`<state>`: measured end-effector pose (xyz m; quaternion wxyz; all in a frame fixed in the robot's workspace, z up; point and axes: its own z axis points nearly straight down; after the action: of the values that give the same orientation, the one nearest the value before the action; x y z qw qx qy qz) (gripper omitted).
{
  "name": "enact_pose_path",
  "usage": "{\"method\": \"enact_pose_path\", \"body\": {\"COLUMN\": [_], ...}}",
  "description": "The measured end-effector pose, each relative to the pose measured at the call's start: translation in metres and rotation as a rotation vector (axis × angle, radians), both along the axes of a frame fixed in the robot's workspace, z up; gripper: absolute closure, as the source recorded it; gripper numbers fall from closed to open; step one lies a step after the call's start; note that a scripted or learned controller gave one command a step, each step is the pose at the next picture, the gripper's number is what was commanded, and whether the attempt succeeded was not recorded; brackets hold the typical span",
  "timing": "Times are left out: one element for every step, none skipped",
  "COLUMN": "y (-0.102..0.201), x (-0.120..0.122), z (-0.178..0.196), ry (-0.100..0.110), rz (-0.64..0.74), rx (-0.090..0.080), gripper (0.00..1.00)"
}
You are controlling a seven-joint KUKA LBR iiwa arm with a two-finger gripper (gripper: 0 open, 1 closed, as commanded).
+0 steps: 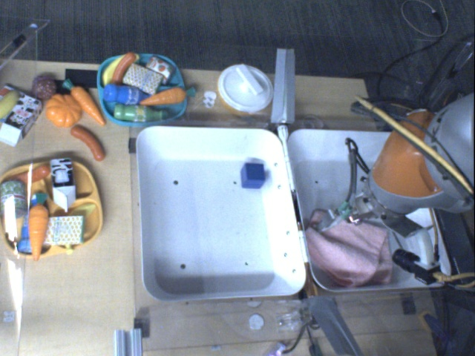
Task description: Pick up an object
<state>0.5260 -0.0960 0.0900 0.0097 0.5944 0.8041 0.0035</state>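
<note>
Pink cloth [349, 252], crumpled, lies in the near part of the right bin [326, 148], bunched against its front wall. It is the nearest candidate for the pick. The gripper [355, 215] sits low over the cloth's upper edge, at or very near the fabric; whether it is spread, clenched or grasping the cloth I cannot tell, the wrist and cabling mask that area. No fabric is visibly lifted.

The arm [404, 170] leans in from the right, orange band uppermost, angled down into the bin (my judgement: a descent onto the cloth, since nothing else lies under it).

Second candidate: one blue cube [253, 174] in the left bin [185, 258], alone, near the far right corner, well apart from the gripper.

Count in the bins: one cloth, one cube. Two bins, side by side, touching along the middle divider.

Outside the bins, on the bench's left: a blue bowl [111, 112] and a yellow tray [93, 206], both heaped with toy food, plus loose pieces between them. One white lidded tub [246, 87] stands behind the left bin.
</note>
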Motion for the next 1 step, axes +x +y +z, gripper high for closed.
{"method": "enact_pose_path", "body": {"y": [-0.0001], "x": [0.0026], "z": [0.009], "ry": [-0.004], "rz": [0.001], "rx": [-0.001], "gripper": [1.0]}}
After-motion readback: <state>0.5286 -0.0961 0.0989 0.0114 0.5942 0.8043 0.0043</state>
